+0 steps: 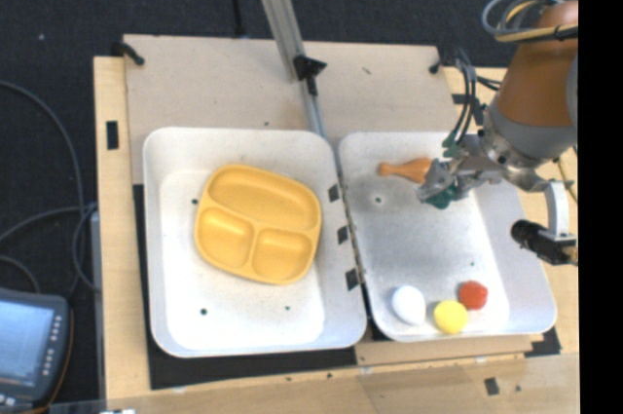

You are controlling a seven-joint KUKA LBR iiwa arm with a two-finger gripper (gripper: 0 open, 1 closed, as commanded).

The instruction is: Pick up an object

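Note:
My gripper (440, 190) hangs over the upper middle of the right bin (428, 251), reaching in from the right under the orange wrist band. Just to its left lies an orange-brown object (404, 170), long and narrow, with its right end hidden behind the gripper. A white ball (409, 304), a yellow ball (450, 316) and a small red object (473, 294) sit together near the right bin's front edge. A yellow divided plate (258, 223) lies in the middle of the left bin (180, 305).
A slanted metal pole (282, 13) rises from the bench behind the bins. A black fitting (541, 242) sticks out at the right bin's right side. Cables hang by the arm (467, 105). The middle of the right bin is bare floor.

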